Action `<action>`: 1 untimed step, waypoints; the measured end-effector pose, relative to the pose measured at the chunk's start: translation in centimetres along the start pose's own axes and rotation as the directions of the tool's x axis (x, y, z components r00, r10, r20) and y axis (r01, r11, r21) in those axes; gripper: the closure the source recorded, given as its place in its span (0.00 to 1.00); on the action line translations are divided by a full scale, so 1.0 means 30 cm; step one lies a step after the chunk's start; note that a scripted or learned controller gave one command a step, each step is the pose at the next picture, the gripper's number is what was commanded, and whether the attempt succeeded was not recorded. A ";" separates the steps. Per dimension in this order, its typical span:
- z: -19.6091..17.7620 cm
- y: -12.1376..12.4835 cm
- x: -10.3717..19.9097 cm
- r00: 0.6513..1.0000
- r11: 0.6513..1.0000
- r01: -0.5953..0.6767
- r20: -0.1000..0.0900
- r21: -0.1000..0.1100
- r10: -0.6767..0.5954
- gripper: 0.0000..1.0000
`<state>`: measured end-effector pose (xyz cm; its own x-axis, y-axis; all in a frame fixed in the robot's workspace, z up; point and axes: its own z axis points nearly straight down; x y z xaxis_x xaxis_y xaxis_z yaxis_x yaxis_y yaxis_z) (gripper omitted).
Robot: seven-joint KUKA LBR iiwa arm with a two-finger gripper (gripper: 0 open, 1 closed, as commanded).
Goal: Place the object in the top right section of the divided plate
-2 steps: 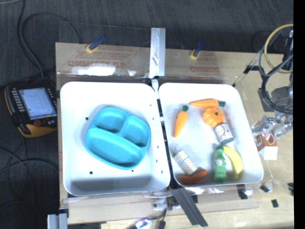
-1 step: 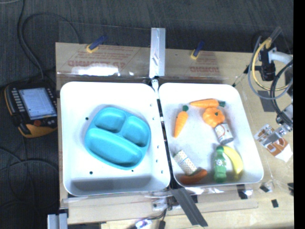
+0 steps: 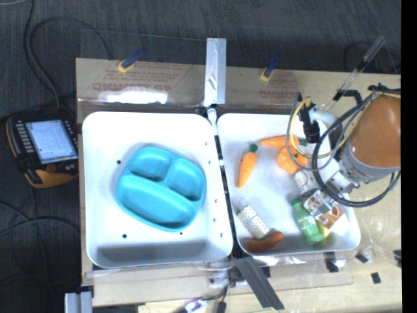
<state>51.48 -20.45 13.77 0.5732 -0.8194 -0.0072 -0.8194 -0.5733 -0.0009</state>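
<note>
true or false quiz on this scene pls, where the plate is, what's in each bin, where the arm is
1. The blue divided plastic plate lies in the left white bin. True.
2. A toy orange carrot with a green top lies on the plate. False: it lies in the right white bin, near the left wall.
3. The gripper is over the right bin. True.
4. The green plastic bottle stands in the left bin. False: it is in the right bin, beside the gripper.
5. All plate sections hold toys. False: they hold nothing.
</note>
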 end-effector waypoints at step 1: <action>-0.051 0.088 -0.052 0.974 0.974 0.226 0.004 0.003 -0.226 1.00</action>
<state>48.43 -20.69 15.31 0.7433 -0.6689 -0.0105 -0.6689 -0.7433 -0.0050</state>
